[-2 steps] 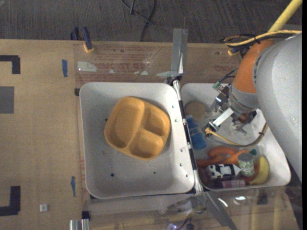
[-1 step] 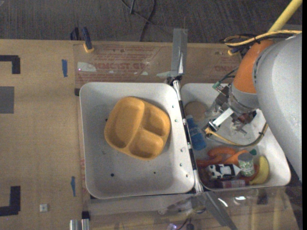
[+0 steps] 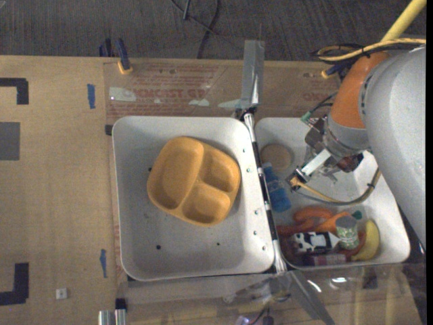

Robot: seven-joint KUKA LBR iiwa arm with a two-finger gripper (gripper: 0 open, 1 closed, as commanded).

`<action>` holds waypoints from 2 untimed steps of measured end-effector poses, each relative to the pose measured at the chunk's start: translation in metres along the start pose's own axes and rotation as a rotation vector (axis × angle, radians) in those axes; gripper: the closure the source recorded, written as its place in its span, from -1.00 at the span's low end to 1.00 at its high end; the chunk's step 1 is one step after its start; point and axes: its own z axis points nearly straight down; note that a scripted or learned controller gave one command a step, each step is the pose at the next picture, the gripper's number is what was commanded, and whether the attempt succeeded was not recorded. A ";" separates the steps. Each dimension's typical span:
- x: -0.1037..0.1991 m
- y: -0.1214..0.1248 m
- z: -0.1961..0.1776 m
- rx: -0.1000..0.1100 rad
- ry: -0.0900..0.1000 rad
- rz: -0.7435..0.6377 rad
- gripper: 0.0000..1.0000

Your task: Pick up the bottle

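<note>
Left bin (image 3: 132,202): carrying a yellow divided plate (image 3: 194,180).
Right bin (image 3: 387,227): tan disc (image 3: 276,156) lying at the far left; blue item (image 3: 276,189) lying along the left wall.
Gripper (image 3: 333,161) hanging over mid-bin, whether spread or pressed together cannot be told.
Green-capped bottle (image 3: 347,231) standing at the near side, touching a banana (image 3: 369,242).

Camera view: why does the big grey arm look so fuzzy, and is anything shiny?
Camera view: the grey arm looks soft, probably being nearest the lens; the whole picture is slightly blurry, so the bottle label can't be read; light is even, with faint shadows around the yellow tray; a pale glare streak lies below the right bin.
</note>
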 end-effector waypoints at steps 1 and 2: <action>-0.049 0.050 -0.007 0.003 -0.004 0.482 1.00; -0.079 0.087 -0.009 0.003 -0.004 0.579 1.00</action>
